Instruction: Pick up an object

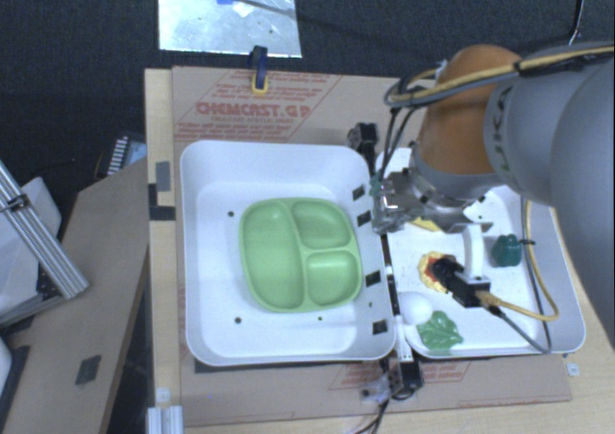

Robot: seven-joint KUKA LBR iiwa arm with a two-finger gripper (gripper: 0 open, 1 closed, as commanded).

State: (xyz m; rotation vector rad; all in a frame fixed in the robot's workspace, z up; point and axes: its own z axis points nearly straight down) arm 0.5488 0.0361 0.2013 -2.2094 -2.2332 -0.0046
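White plastic right bin's wall (398, 264) sits just beside the claw (388, 209), whose grip state cannot be told, so it may snatch nothing.

2 shallow white bins, the left bin (207, 259) and the right bin (565, 322), sit side by side on a brown cardboard sheet (288, 108) printed with red lettering. A yellow-and-dark clamp (258, 71) sits on the sheet's far edge. Beyond it a silvery sheet (192, 14), perhaps foil, lies on dark carpet (77, 48). An aluminium rail (40, 242) slants at the far left.
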